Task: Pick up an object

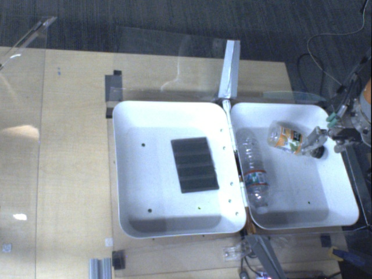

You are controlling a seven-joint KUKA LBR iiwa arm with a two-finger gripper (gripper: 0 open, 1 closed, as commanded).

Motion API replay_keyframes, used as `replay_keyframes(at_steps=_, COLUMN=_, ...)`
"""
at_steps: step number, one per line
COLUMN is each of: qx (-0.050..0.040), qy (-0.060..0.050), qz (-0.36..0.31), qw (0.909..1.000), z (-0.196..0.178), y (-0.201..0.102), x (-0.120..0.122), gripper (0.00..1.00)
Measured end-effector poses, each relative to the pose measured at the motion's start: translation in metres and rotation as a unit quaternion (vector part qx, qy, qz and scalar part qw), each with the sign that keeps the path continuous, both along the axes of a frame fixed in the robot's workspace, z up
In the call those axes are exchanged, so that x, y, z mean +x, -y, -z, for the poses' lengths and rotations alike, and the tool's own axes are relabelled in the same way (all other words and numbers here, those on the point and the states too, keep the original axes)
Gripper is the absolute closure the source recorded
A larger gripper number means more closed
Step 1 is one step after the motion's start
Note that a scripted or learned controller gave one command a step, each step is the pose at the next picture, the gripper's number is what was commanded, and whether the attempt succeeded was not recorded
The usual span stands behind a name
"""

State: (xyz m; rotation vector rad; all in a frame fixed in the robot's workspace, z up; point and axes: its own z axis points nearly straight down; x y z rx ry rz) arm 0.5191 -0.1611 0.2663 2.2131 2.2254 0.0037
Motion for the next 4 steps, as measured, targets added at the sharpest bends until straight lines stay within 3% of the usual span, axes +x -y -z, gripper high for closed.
replay_keyframes(at_steps=1, qx=-0.0001, qy=0.000, qz=-0.091, qw=0.9959, z=0.099, y=0.011, x=0.051, gripper=0.00)
replay_keyframes(at_steps=2, qx=-0.0003, qy=0.001, qz=-0.075, qw=0.9972, z=0.165, y=0.022, x=0.116, gripper=0.00)
replay_keyframes(at_steps=3, qx=-0.0009, qy=0.004, qz=-0.077, qw=0.9970, z=0.153, y=0.020, x=0.119, gripper=1.00)
replay_keyframes(at_steps=4, qx=-0.0011, qy=0.002, qz=-0.112, qw=0.9938, z=0.073, y=0.013, x=0.152, gripper=1.00)
